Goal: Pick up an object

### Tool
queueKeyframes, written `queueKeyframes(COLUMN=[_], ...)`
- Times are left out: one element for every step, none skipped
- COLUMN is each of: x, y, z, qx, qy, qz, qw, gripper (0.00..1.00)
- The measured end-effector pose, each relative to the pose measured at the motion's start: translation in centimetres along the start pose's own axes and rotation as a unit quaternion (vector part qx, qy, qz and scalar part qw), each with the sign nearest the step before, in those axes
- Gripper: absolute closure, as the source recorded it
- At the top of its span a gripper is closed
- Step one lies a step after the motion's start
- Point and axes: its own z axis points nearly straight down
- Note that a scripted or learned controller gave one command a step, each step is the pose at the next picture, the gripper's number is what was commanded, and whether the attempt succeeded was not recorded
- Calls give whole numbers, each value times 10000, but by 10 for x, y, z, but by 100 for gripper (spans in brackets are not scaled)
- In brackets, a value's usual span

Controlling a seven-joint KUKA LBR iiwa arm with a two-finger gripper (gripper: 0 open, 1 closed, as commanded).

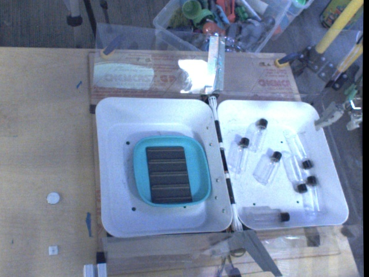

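A clear tub of colourful toys [230,7] is sitting beyond the desk [40,126], behind a cardboard strip [173,74]. The left bin [109,126] is holding a teal tray [171,170] with a dark ribbed block [168,175] in it. The right bin [288,111] is holding several clear bottles with black caps [267,166], lying scattered and mostly apart. The tool [346,111] is hanging at the right bin's far right edge; whether it is open or closed cannot be told.

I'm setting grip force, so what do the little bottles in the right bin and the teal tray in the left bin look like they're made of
Bottles: clear glass or hard plastic, can't tell which; the white bin shows through them, caps black. Teal tray: likely matte moulded plastic, with rounded corners and even colour.
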Motion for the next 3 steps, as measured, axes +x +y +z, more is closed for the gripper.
queueKeyframes(x=[7, 8, 49], y=[5, 17, 7], z=[184, 193, 194], qx=[-29, -16, -9], qy=[54, 74, 15], qz=[1, -117, -43], qw=[10000, 9999, 10000], gripper=[0, 0, 0])
